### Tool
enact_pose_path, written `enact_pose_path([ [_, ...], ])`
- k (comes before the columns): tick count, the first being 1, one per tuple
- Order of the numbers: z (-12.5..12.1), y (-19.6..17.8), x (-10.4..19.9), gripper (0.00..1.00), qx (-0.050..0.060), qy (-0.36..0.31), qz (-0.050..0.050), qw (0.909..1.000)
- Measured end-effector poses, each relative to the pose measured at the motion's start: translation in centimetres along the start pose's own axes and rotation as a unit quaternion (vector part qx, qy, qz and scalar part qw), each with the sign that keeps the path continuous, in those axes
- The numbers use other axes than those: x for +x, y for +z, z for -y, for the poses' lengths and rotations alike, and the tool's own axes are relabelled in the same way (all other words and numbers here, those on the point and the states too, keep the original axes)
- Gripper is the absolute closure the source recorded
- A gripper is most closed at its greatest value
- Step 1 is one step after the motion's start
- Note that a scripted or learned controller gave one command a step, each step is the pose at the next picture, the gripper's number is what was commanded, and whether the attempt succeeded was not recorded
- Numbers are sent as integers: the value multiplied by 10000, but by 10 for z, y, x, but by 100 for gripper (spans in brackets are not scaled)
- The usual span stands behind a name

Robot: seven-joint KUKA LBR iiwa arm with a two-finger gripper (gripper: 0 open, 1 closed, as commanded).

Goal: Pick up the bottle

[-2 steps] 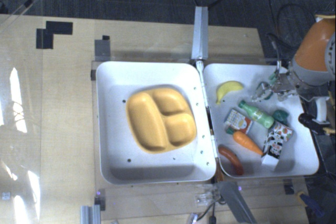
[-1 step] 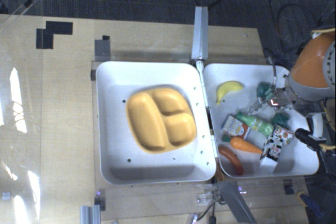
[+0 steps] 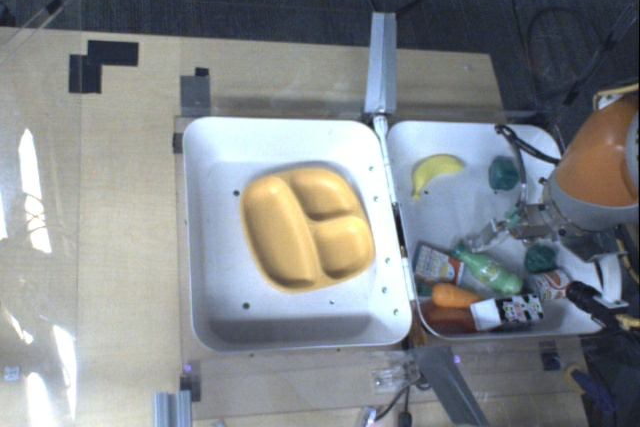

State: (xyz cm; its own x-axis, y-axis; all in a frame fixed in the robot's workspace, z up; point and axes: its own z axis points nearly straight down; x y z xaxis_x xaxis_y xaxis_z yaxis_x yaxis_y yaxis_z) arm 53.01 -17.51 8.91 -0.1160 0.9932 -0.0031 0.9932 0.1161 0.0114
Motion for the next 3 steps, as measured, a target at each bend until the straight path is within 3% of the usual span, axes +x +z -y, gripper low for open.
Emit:
enact_pose_path([
  [1,34,-1,16,0,-29,-594,15,9982],
  [2,32,-12,17,100,-51,-609,4,9981],
  [3,32,-12,17,0,-49,-608,2,9981],
])
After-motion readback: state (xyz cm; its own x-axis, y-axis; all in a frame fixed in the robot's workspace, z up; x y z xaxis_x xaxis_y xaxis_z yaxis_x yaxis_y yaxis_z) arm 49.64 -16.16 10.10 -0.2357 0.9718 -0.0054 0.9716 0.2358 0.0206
